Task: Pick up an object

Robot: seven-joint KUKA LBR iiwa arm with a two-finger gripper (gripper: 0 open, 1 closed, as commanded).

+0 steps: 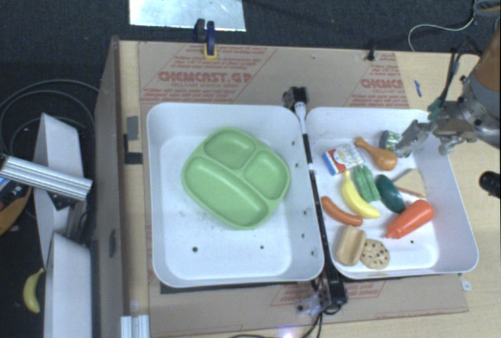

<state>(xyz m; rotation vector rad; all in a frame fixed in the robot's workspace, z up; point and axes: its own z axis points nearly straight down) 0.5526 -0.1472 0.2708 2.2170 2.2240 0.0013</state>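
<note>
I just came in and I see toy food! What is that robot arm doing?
The robot arm reaches in from the right, and its gripper hangs over the top right of the right bin. That bin holds toy food: a banana, a carrot, a hot dog, a cookie and a drumstick. Nothing is between its fingers yet. The left bin holds a green divided plate.

Grey metal tool (427, 134) (blocky, bolted) below an orange-banded wrist
</note>
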